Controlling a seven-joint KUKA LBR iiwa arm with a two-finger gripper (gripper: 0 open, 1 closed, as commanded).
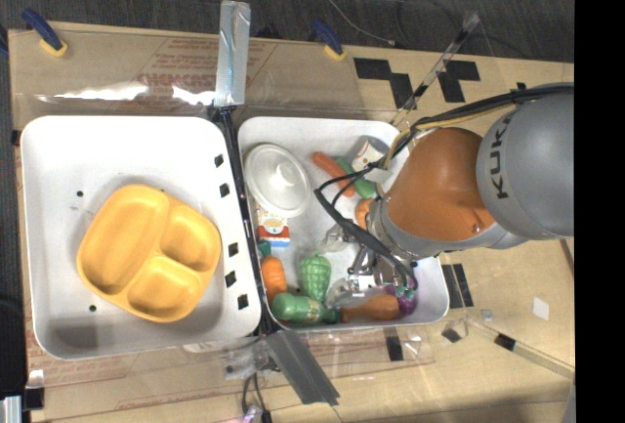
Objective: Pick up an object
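Observed from above at a slant. Two shallow white bins side by side on the desk [117, 50]: left bin [49, 148], right bin [293, 130]. In the left bin, a yellow sectioned plate [148, 252], lying flat near the middle, well apart from the walls.

Right bin crowded. Along its left side, a white lidded bowl [276, 177]; just below it, a small carton with red and blue print [275, 235]. Below that, an orange carrot-like piece [273, 274] touching a green leafy toy vegetable [314, 273]. At the near wall, a green rounded piece [296, 310], then a brown piece [371, 310] and a purple piece [404, 300] toward the right corner. Near the upper middle, an orange and green carrot [340, 172] beside a small white packet [367, 153].

Grey arm [532, 167] reached in from the right, orange band [435, 185] over the right half of the bin, black cables [337, 201] looped beside it. End effector [369, 274] lowered among the objects at the near right of the bin, just above the brown and purple pieces, close beside the green leafy toy. Fingers tangled visually with clutter and metal parts; spacing could not be told, and no object seen between them.
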